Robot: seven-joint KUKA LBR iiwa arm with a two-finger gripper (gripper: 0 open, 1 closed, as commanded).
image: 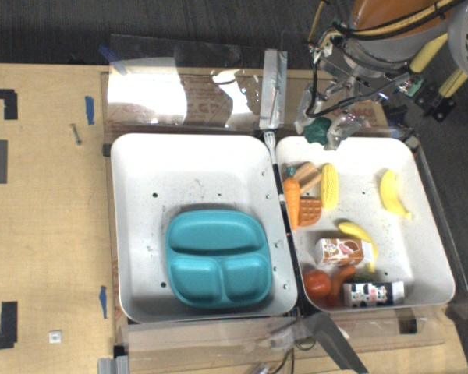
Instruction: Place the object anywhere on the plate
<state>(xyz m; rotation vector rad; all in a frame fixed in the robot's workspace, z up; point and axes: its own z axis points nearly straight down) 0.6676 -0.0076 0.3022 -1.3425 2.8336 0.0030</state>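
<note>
Hovering: claw (327, 131) over R bin rear edge | plate (217, 257) in L bin

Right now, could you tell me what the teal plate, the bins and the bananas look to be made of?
Teal plate: likely moulded plastic, matte, uniform colour with soft rounded dividers. Bins: white plastic or coated metal, smooth, slightly scuffed; hard to say which. Bananas: probably toy plastic, given the flat, even yellow and faint sheen.
</note>
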